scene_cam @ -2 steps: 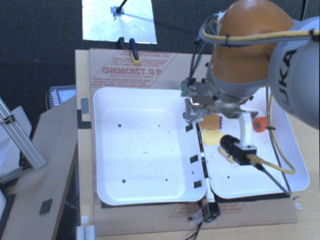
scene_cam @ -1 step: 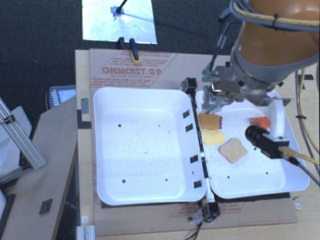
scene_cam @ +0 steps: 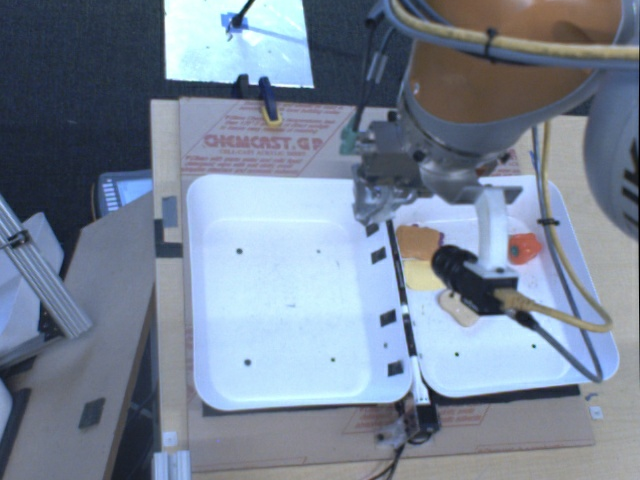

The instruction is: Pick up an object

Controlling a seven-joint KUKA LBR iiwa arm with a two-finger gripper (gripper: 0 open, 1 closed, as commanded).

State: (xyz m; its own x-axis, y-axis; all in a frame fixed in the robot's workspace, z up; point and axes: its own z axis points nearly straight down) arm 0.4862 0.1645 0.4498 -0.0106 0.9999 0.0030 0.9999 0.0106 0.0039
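Objects [scene_cam: 420,240] lie near right bin's [scene_cam: 560,368] left edge; gripper [scene_cam: 375,208] over its top-left corner; we cannot tell its state.

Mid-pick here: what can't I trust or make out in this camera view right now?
- Tool: its tip sits at the dividing edge of the bins, too small and shadowed to read.
- Right bin: its far part is hidden behind the arm.
- Orange-brown object, yellow piece and red-orange object: each partly covered by the black and white attachment, so shapes are unclear.
- Arm: cut off by the top edge.
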